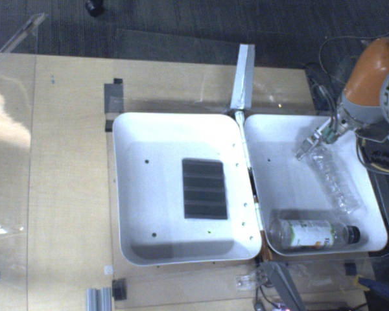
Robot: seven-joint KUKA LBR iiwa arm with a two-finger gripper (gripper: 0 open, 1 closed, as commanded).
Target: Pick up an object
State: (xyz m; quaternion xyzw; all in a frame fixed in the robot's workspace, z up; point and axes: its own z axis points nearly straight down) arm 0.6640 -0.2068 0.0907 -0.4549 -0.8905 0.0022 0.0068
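Stage: pick not yet done | gripper [309, 146]: low in right bin [272, 135], grip state cannot tell | targets: clear bottle [334, 180] beside it, labelled bottle [314, 233] at front wall | left: grasp, lift

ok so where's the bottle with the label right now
In the camera view the labelled bottle lies on its side along the near edge of the right bin, just below a clear plastic bottle.

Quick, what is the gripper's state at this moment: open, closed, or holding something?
Gripper: cannot be told. It sits over the right bin, by the end of a clear plastic bottle.
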